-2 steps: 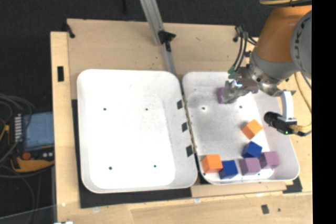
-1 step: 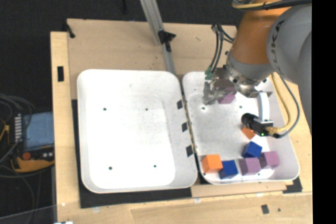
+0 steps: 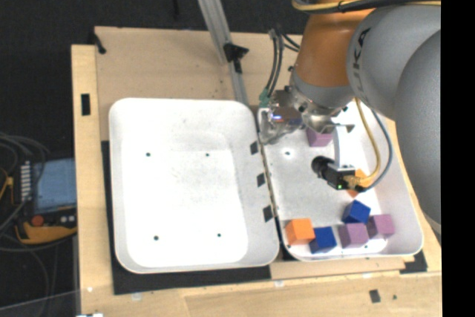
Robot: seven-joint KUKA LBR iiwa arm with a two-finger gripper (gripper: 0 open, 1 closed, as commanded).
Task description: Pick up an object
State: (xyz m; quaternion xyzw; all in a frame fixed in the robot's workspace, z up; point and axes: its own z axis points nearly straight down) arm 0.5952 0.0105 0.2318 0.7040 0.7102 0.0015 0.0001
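My arm [image 3: 386, 48] bends in from the upper right, wrist down over the right bin [image 3: 397, 193]. My hand [image 3: 278, 121] hangs at that bin's upper-left corner — open or closed, I cannot tell. Blocks sit low in the bin — orange [image 3: 300, 230], blue [image 3: 323, 239], purple [image 3: 354, 234].

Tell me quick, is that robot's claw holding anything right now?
End effector: low over the top left corner of the right bin, partly hidden under the arm's wrist; open or closed cannot be told, and nothing is seen in it.
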